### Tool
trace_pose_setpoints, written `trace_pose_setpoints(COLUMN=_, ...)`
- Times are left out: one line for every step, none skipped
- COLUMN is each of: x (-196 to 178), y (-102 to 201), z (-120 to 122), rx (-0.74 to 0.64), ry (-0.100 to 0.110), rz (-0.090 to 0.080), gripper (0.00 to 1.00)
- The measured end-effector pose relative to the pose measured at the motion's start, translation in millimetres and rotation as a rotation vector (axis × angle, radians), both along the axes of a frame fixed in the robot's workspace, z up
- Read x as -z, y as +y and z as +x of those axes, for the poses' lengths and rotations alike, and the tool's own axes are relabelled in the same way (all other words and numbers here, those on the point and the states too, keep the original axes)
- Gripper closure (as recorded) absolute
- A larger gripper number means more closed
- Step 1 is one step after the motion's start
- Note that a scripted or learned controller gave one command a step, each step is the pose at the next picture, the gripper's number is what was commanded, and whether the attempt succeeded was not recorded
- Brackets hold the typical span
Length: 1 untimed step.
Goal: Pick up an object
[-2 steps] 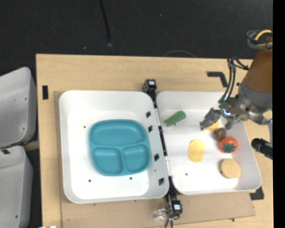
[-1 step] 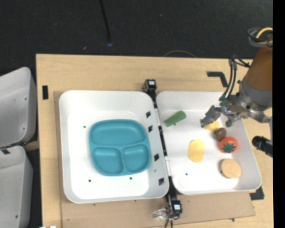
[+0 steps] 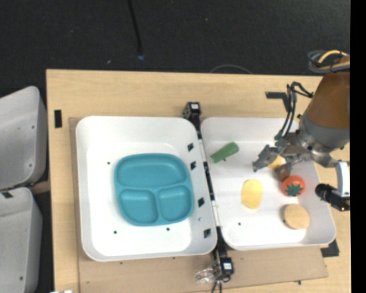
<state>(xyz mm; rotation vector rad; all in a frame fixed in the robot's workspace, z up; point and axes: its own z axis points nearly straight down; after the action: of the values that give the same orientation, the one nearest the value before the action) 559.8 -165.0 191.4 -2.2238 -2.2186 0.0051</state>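
Yellow, rounded piece (image 3: 252, 194), smooth, flat on the right bin's (image 3: 232, 234) floor.

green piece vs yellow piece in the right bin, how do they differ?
Colour: the green piece is dark green, the yellow piece pale yellow. Shape: the green one is a slim stick, the yellow one a broader rounded lump. Pose: the green one lies slanted near the divider, the yellow one sits lower, mid-bin. Both lie loose on the right bin floor, apart from the gripper.
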Motion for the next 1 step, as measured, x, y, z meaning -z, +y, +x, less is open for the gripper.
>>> trace_pose_setpoints(x=42.8, y=0.4, z=2.4, rx=0.004, ry=0.0, rz=0.0, gripper=0.0)
